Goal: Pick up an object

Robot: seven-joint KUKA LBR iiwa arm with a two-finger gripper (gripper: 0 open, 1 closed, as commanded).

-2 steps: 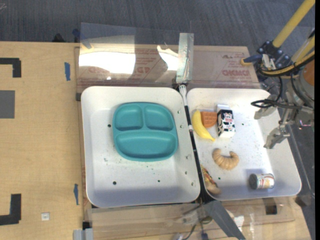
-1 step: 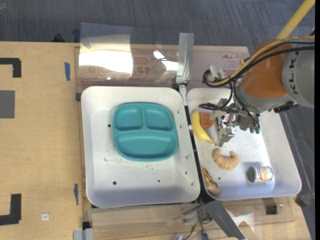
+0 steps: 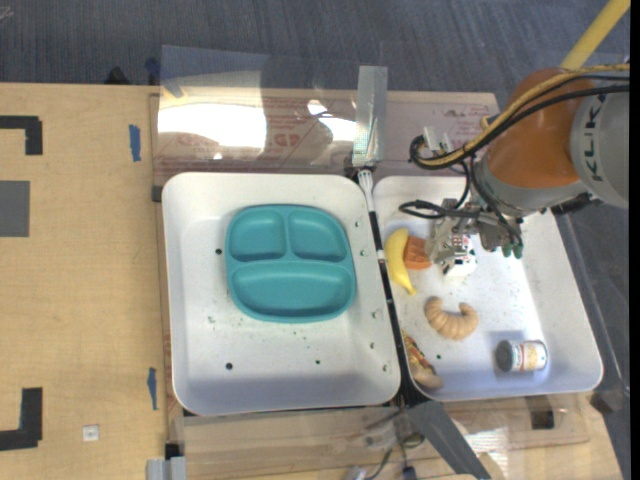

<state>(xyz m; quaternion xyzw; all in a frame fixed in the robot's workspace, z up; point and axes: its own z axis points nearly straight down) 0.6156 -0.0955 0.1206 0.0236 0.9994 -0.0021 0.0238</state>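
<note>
Across the wooden bench (image 3: 80, 268) sit two shallow white plastic bins; the left bin (image 3: 190, 368) carries a teal divided plate (image 3: 290, 261). At right of centre the right bin (image 3: 560, 298) holds a yellow banana (image 3: 398, 258), a tan croissant (image 3: 452, 318) and a small tin can (image 3: 521, 355). Whether the claw (image 3: 458, 248) is open or closed I cannot tell; it hangs just right of the banana, so it should probably centre over one object before descending.

Hidden and cropped parts

The arm (image 3: 560, 138) runs off the right edge; its gripper (image 3: 455, 253) is too cluttered to read, and an orange item (image 3: 417, 258) beside it stays unidentifiable.
</note>
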